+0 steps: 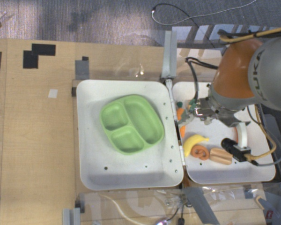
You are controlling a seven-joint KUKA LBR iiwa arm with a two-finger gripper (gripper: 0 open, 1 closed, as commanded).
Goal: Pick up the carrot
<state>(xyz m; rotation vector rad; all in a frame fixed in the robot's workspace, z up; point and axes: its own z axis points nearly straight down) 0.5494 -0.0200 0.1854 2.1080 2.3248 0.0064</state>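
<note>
Since the carrot (180, 114) lies hard against the left wall of the right bin (260, 175), right by the divider between the bins, a grasp there looks awkward: little room on the wall side. It shows as a small orange piece with a green top, partly covered by the wrist hardware. Other food sits lower in the same bin, well clear of it: banana (194, 142), a round orange-red piece (201, 153), hot dog (220, 156). Left bin (89, 172) holds the green divided plate (131, 123), probably just a distractor or drop spot. Arm comes in from the right, orange band over the right bin, wrist angled down-left toward the carrot. Pincer (193, 109) sits just beside the carrot; cannot tell its state, too cluttered by cables. No grasp visible yet.
</note>
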